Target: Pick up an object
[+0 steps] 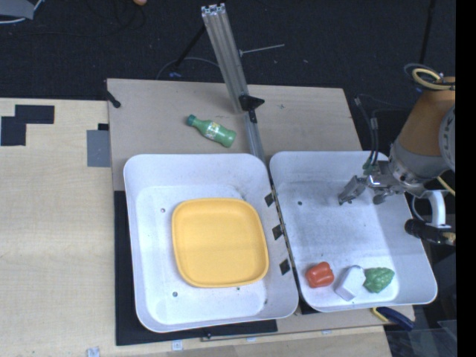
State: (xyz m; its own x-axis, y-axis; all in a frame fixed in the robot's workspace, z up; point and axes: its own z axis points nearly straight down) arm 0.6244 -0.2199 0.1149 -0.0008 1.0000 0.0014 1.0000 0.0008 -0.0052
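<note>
My gripper (364, 194) hangs over the upper right part of the right bin (327, 222), open, with nothing between its fingers (349, 193). Along the bin's front edge lie a red pepper-like toy (320, 274), a small white block (347, 282) and a green leafy toy (378, 279), close together and well below the gripper. The arm's grey wrist with its orange band (428, 125) comes in from the right.
A yellow square plate (219, 242) lies in the left bin (149, 199). A green bottle (211, 129) lies on the bench behind the bins. A metal rail (230, 58) slants up from between the bins.
</note>
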